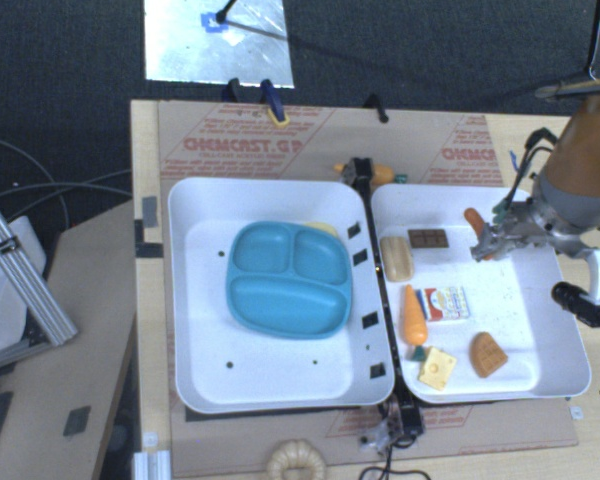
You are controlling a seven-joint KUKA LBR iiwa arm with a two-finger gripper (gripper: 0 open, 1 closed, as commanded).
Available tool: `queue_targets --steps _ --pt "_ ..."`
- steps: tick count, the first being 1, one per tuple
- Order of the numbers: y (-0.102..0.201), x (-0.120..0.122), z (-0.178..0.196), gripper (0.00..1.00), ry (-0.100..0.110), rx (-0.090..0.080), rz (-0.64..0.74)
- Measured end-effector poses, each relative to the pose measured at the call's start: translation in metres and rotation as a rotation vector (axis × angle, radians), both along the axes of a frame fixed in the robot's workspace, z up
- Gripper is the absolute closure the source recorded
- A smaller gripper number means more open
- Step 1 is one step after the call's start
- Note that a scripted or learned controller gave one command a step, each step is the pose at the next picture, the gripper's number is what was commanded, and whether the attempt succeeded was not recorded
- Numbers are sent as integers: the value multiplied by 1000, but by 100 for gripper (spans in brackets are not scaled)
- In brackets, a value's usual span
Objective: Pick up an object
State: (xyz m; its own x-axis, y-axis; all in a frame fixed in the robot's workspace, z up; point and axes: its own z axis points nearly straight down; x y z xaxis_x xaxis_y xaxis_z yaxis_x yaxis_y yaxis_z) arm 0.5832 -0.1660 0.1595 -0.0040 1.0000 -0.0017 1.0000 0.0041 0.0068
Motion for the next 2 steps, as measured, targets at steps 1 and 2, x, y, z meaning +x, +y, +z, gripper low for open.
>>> queue_targets --steps 1,2 --pt "7 7 48 100 0 0 1" --pt "7 8 66 100 2 1 1"
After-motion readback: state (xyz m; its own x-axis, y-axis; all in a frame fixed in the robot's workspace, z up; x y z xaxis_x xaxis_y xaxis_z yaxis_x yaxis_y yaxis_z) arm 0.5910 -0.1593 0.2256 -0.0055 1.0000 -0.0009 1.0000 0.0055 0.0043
